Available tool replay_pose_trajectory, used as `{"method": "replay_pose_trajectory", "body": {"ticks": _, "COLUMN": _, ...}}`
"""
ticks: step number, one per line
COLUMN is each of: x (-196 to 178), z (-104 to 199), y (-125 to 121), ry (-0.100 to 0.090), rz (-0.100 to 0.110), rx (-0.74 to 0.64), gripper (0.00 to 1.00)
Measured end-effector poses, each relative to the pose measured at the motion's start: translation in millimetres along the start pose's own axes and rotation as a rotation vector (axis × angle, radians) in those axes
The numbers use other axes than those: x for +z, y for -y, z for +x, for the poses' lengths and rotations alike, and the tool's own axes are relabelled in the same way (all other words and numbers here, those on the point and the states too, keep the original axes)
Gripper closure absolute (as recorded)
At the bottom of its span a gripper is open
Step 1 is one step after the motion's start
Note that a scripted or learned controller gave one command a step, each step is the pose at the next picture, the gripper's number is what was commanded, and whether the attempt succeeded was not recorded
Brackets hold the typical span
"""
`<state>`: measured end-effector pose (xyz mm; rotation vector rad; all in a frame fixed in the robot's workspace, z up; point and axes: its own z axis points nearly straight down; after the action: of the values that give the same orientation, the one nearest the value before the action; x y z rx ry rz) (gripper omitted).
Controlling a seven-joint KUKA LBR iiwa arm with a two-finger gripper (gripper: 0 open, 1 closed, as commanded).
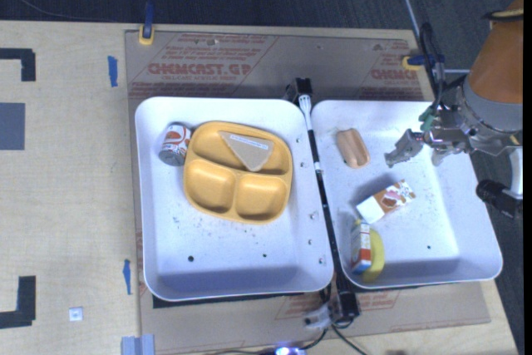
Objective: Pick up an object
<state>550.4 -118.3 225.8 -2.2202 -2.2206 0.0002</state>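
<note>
Two white bins sit side by side on the bench. In the right bin point(465, 258), the claw point(406, 149) hangs near the far edge with its fingers apart and nothing between them. Just beside it lies a tan, bun-like piece point(352, 147), probably light, soft and rounded; a grip across its narrow middle looks safest. Nearer the front edge lie a small packet point(386, 201) and a banana point(376, 255).

Your grey arm with its orange band reaches in from the right, its tool point(405, 149) angled down and leftward, holding nothing.
</note>
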Motion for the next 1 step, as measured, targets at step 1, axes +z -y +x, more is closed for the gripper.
{"method": "replay_pose_trajectory", "body": {"ticks": 1, "x": 131.6, "z": 3.3, "y": 65.6, "ry": 0.001, "rz": -0.004, "rx": 0.001, "gripper": 0.00}}
